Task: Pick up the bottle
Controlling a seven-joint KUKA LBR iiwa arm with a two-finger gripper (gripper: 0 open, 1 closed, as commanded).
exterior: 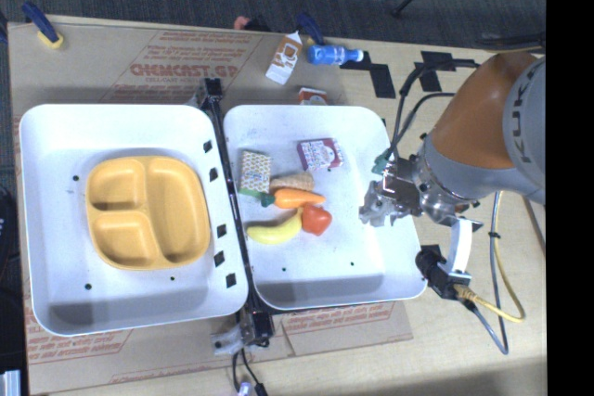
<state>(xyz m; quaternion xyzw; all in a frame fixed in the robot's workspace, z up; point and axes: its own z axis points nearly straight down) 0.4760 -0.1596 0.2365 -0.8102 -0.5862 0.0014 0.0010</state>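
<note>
A small blue bottle [325, 55] with a pale cap lies on its side on the bench, behind the right bin [316, 290] and outside it. My gripper [374, 207] hangs low over the right side of that bin, by its right wall, well in front of the bottle and apart from it. Nothing shows in the gripper. The grey wrist and the orange-banded arm [483, 130] reach in from the right.
In the right bin lie a purple carton [319, 154], a checked packet [256, 170], a carrot [299, 197], a red fruit [316, 220] and a banana [276, 232]. The left bin [56, 292] holds a yellow divided plate [148, 209]. A small carton [284, 58] lies beside the bottle.
</note>
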